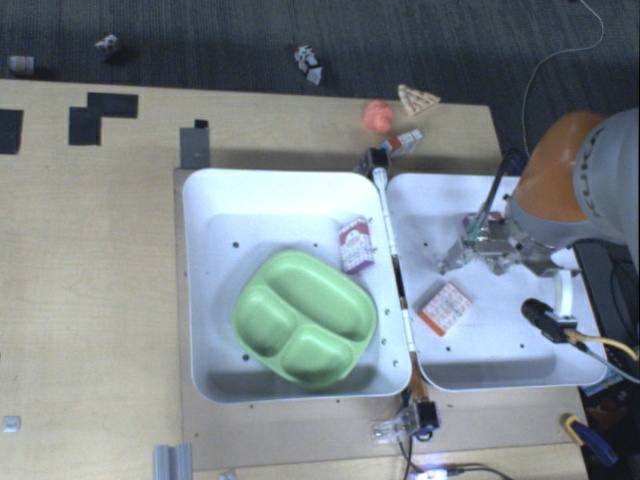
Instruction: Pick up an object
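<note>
Hovering my gripper (478,245) in the right bin (500,368), its state I cannot tell, I am eyeing the packet (445,308) lying flat just below: likely light and thin, best pinched across its short edges.

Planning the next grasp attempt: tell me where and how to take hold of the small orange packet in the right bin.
Grip the orange packet across its two long edges, coming straight down from above. It seems to lie flat on the floor of the right bin, turned at a slant, so the gripper would likely need to rotate to match. Nothing touches it, so both edges look free.
</note>
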You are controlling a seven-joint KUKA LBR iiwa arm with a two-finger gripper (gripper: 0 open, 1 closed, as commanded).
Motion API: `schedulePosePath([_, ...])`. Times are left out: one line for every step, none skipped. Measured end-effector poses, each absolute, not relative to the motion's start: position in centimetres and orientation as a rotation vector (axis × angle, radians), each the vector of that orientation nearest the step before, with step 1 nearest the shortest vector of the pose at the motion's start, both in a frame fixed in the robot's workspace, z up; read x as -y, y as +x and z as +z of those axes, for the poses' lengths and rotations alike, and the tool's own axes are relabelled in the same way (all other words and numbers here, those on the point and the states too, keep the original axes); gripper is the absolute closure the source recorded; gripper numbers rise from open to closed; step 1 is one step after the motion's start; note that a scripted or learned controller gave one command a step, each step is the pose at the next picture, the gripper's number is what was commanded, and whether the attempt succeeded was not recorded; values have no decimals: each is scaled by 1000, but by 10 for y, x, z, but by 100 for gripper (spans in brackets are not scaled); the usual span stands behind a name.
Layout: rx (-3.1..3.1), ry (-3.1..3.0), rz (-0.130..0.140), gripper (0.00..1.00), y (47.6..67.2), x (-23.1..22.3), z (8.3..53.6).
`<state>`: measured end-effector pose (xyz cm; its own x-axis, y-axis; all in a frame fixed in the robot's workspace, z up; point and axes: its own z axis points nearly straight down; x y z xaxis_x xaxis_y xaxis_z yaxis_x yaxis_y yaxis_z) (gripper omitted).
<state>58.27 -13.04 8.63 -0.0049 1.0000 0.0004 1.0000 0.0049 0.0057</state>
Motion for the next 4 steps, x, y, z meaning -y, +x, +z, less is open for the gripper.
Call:
schedulePosePath([-2228,2223,-4,0,668,141,84])
schedulePosePath([-2221,2215,4,0,570,166,185])
schedulePosePath([-2222,2213,6,0,599,156,86])
schedulePosePath([-2219,2216,7,0,547,147,87])
